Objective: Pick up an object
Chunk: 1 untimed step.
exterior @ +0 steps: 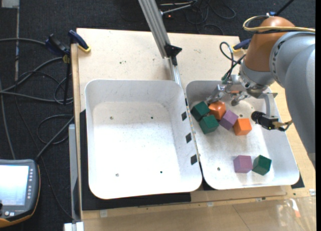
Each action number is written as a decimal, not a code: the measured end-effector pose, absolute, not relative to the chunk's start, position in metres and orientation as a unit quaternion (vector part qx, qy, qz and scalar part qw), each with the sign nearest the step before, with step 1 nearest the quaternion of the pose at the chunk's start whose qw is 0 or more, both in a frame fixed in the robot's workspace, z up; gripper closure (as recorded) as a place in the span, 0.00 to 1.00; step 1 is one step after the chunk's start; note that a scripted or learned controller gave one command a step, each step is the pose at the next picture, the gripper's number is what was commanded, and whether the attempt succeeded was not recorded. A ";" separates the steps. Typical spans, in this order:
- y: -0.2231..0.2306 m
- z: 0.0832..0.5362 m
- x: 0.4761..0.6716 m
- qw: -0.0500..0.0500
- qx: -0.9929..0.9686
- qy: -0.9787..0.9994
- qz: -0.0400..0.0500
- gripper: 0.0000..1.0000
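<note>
A rounded orange block (217, 108) sits near the top of the right-hand shallow white bin (281, 167), directly under the two-finger gripper (226, 93). The gripper hangs low over this block at the end of the grey arm (291, 59) with its orange band (263, 44), and whether its fingers are spread or closed around anything cannot be told from this slanted view. The orange block belongs to a tight cluster: a dark green cube (200, 110) touches it on the left, a second green cube (209, 123) lies just below, and a purple cube (228, 119) rests against its lower right side. An orange cube (242, 126) sits just beside the purple one, further right. Well apart from the cluster, near the bin's bottom edge, another purple cube (243, 163) and a dark green cube (262, 164) lie next to each other. The left-hand shallow white bin (100, 94) stands alongside, on the pale wooden bench (130, 54). A slanted metal rail (153, 16) crosses the bench above the bins.
</note>
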State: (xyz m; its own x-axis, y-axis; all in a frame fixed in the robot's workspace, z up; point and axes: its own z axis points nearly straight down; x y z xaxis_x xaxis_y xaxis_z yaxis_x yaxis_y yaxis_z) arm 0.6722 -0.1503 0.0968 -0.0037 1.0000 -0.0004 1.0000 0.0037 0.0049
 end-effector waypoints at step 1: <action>-0.150 0.107 0.672 0.002 0.706 0.708 0.002 1.00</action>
State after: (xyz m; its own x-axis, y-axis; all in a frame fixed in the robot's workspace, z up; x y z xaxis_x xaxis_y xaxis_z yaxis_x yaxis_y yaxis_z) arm 0.6721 -0.1502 0.1071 -0.0036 1.0000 -0.0007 1.0000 0.0036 0.0054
